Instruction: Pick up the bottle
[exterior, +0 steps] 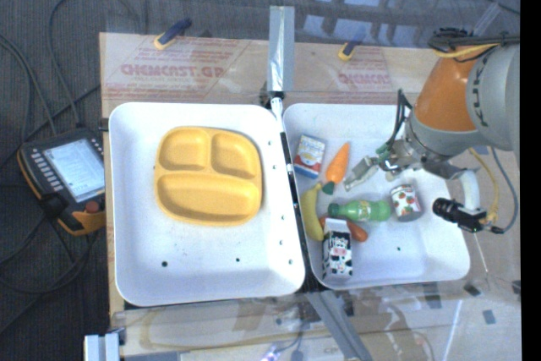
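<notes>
End effector above the bottle, nothing grasped.

The end effector (365, 171), fingers spread and released, hovers in the right bin (439, 262). The bottle (363, 210) lies on its side just below it in the view, its long axis running left to right, green cap leftward. It is smooth, glossy, rounded plastic, crowded by a carrot (337, 162), banana (312, 213) and cow-print carton (337, 250).

- The bottle (362, 210) is hemmed in; banana (312, 214) at its left end, milk carton (337, 248) below, small can (407, 203) at its right end
- Carrot (338, 162) lies just above it
- Bare bin floor (414, 254) lower right gives room
</notes>
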`<state>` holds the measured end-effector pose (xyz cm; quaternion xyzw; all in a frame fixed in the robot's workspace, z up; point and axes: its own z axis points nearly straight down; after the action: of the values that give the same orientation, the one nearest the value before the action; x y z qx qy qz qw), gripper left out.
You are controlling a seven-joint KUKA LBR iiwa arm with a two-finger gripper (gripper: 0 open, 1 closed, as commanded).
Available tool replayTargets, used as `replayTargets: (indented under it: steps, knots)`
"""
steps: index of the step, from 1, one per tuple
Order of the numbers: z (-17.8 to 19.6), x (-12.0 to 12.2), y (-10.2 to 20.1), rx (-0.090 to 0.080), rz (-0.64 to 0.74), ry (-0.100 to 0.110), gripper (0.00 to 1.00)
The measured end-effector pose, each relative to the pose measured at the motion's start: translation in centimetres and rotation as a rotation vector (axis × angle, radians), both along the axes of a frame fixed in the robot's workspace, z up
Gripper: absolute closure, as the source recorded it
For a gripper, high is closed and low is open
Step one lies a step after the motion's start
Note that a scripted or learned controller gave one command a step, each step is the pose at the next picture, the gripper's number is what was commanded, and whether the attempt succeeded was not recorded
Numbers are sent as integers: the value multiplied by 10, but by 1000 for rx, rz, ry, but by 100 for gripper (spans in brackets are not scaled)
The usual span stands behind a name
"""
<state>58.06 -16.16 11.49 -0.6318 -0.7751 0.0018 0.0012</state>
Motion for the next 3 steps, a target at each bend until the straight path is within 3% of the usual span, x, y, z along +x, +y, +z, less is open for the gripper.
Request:
replayTargets:
  steps: [1,2,3]
  knots:
    - [-23,-52,-10,-4,248,-24,0]
    - [-23,-75,39,-9,271,-26,0]
    - [23,6,-20,-2,20,-2,0]
